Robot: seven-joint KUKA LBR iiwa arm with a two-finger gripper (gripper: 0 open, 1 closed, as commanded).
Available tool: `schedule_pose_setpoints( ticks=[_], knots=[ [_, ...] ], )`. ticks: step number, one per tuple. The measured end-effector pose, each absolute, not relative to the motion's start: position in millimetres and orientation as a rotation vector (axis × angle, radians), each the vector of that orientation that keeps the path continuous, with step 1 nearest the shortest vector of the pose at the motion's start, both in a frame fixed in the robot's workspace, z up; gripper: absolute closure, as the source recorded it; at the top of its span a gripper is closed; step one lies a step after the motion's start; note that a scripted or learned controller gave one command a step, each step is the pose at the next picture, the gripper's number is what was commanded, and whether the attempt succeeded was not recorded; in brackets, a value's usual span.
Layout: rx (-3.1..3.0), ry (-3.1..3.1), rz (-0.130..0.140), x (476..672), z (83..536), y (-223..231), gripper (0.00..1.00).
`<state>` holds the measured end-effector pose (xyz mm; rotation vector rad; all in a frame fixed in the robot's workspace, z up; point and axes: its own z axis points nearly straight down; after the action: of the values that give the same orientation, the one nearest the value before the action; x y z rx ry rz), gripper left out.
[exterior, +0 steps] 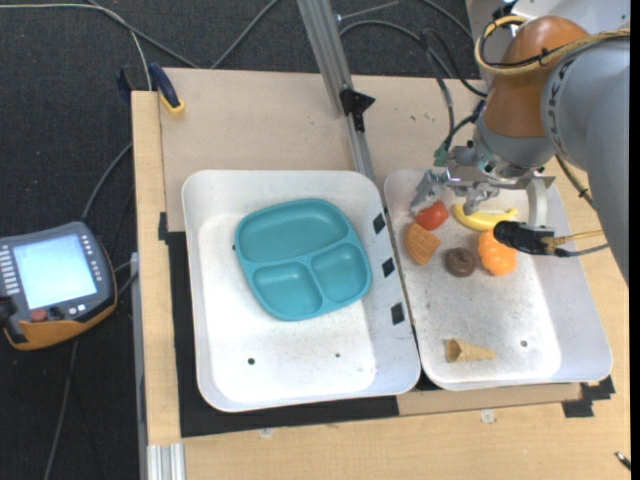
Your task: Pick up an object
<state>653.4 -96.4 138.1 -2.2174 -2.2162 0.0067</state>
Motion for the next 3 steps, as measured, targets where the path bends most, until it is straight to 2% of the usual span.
schedule_pose_setpoints(
  ticks=[1, 2, 3],
  knots=[
    [-2.217, -2.216, 0.007, 652.2, 84.8, -95.6, 0.0],
    [-2.22, -2.217, 0.004, 653.2, 98.9, -95.8, 1.0],
    [-2.225, -2.223, -0.005, 653.1, 143.6, -100.6, 1.0]
  ],
)
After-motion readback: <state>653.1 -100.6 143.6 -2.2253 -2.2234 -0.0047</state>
